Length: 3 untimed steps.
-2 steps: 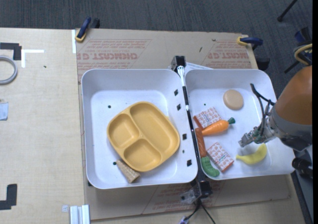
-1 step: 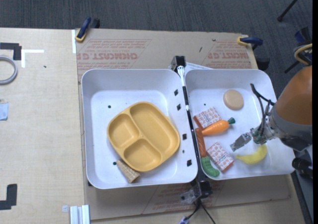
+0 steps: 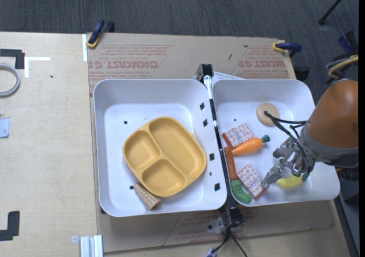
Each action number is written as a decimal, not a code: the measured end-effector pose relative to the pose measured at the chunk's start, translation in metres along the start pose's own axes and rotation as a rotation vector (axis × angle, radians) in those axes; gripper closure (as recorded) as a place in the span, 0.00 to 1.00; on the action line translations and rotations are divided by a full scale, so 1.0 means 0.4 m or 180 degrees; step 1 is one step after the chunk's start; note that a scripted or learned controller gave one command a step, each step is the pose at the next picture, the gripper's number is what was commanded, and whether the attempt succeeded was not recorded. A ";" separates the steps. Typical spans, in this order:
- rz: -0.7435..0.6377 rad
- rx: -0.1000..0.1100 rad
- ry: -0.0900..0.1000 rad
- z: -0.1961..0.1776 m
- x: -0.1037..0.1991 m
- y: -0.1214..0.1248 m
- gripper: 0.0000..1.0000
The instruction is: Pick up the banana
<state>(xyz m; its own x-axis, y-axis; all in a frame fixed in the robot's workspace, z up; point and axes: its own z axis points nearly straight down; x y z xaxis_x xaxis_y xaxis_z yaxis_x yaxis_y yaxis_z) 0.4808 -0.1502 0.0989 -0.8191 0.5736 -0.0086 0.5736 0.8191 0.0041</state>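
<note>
A: Any writing? Counts?

B: The cardboard sheet [image 3: 137, 56] under the bins bears red print, reversed and unreadable. Two checkered packets [image 3: 238, 134], one carrot [image 3: 247, 146], one divided yellow plate [image 3: 164, 156] in the left bin [image 3: 108, 136].

A: Banana?

B: One banana [image 3: 290, 182], near the right bin's [image 3: 302, 93] front right corner. The gripper [image 3: 279, 175] sits on its left end; fingers narrow, grip unconfirmed.

A yellow banana [image 3: 289, 182], orange carrot [image 3: 247, 147], mustard-yellow divided plate [image 3: 164, 156] and two white bins [image 3: 108, 153].
</note>
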 end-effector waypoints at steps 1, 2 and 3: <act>-0.0001 0.0000 0.0000 0.000 0.000 0.000 0.00; -0.0001 0.0000 0.0000 0.000 0.000 0.000 0.00; -0.0001 0.0000 0.0000 0.000 0.000 0.000 0.00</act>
<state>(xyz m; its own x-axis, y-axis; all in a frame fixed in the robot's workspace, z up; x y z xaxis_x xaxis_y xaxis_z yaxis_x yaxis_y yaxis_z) 0.4808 -0.1501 0.0988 -0.8193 0.5733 -0.0085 0.5732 0.8194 0.0040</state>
